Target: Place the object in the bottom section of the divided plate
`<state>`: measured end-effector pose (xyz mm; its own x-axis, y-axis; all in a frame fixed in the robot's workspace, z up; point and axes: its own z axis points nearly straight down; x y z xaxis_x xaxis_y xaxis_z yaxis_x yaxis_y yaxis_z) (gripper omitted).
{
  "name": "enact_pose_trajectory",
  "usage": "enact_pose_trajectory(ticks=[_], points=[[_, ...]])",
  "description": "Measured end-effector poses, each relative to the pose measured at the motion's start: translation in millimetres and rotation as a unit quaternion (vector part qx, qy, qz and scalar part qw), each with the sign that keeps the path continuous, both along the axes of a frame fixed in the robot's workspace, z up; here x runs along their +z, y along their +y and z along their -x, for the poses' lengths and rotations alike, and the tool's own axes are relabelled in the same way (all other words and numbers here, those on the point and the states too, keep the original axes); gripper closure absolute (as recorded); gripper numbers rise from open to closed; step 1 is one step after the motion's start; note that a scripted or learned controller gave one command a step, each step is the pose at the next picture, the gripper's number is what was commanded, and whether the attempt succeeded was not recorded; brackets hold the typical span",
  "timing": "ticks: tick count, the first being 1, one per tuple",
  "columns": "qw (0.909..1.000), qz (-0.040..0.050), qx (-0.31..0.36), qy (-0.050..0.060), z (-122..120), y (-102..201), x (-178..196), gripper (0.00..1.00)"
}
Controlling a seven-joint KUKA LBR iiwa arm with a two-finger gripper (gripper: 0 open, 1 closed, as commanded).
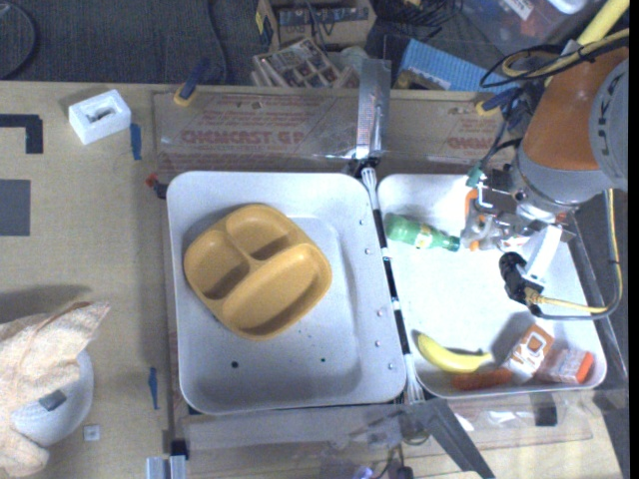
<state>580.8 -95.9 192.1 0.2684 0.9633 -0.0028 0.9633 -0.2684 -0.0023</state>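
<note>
A yellow divided plate lies in the left bin, with its large section toward the lower right and two smaller sections at the upper left. All three sections hold nothing. A green bottle lies on its side at the top left of the right bin. My gripper hangs low over the right bin, just right of the bottle's narrow end. The wrist and its cables cover the tip of the gripper, and I cannot tell whether it touches the bottle.
A banana lies at the right bin's front, with an orange carrot-like piece under it. Two orange-and-white packets sit in the front right corner. The left bin has bare floor around the plate.
</note>
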Motion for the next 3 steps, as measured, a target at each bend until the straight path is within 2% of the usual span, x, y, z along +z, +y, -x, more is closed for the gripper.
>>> enact_pose_trajectory(ticks=[1, 2, 3], points=[[1.0, -0.0003, -0.006, 0.0, -31.9, 85.4, 41.1, 1.0], [0.9869, -0.0015, 0.161, 0.002, -3.2, 131.1, -10.5, 1.0], [0.9369, -0.002, 0.35, 0.001, -6.9, 212.6, -35.5, 1.0]])
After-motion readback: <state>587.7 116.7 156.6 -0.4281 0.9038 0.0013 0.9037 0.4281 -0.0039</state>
